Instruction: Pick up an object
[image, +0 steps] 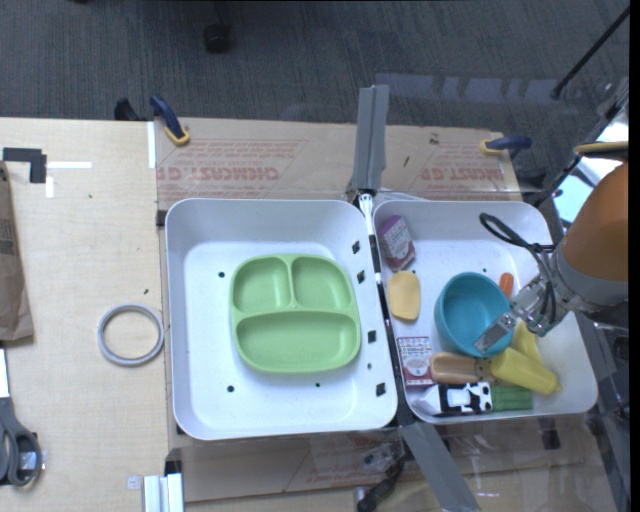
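Observation:
The right bin (560, 405) holds a blue bowl (465, 305) near its middle. My gripper (493, 337) comes in from the right and sits low at the bowl's front right rim. Around the bowl lie a purple packet (396, 240), a pale yellow piece (404, 296), a yellow banana-like toy (522, 368), a tan block (458, 368), a small red and white packet (414, 358), a black and white item (468, 398) and a bit of orange (507, 284).
The left bin (190, 300) bears a green divided plate (295, 313). A grey tape ring (131, 333) lies on the bench left of the bins. A black cable (510, 235) loops over the right bin's back corner.

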